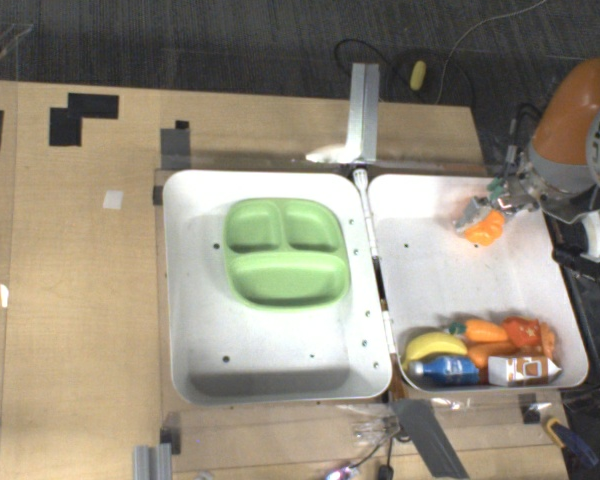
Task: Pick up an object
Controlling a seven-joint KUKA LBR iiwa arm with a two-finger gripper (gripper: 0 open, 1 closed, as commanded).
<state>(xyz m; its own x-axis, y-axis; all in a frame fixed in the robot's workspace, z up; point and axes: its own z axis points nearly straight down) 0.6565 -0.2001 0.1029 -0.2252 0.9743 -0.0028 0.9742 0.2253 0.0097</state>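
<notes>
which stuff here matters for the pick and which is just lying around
In play: claw; orange toy by its tips; pile of banana, blue bottle, carton, carrot.
Lying about: green divided tray, left bin.

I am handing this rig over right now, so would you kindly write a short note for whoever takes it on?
Gripper: over the upper part of the right bin, at an orange toy; whether the jaws have it cannot be told.
Other things: banana, blue bottle, carrot, white carton and a red piece crowd the right bin's near edge. Green divided plate lies in the left bin.
Done: arm brought to the orange toy.
Left: confirm a grasp and lift.
</notes>
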